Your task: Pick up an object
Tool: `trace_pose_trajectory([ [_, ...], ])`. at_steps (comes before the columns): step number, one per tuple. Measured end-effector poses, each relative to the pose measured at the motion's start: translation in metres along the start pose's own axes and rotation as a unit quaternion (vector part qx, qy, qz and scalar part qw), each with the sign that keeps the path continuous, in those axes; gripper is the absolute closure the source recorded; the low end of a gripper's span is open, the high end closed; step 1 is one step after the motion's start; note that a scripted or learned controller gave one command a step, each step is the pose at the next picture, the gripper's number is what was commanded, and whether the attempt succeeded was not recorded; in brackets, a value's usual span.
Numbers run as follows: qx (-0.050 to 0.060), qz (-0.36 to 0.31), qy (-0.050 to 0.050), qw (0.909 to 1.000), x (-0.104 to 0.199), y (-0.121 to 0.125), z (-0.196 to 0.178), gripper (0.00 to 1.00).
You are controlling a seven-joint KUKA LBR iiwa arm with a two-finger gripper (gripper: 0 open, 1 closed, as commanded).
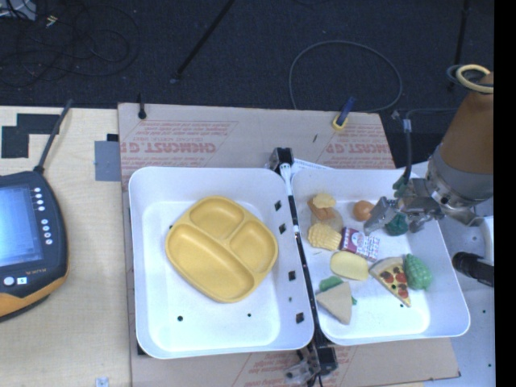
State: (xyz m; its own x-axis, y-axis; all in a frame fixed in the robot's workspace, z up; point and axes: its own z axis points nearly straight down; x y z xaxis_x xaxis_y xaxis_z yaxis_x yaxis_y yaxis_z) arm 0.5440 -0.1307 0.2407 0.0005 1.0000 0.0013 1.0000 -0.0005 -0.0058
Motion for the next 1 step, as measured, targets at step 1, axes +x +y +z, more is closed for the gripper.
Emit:
trace_pose_trajectory([
  [1,0.007,-0.001,0.002,1.0,0.024,0.0008,0.1449,0.0],
])
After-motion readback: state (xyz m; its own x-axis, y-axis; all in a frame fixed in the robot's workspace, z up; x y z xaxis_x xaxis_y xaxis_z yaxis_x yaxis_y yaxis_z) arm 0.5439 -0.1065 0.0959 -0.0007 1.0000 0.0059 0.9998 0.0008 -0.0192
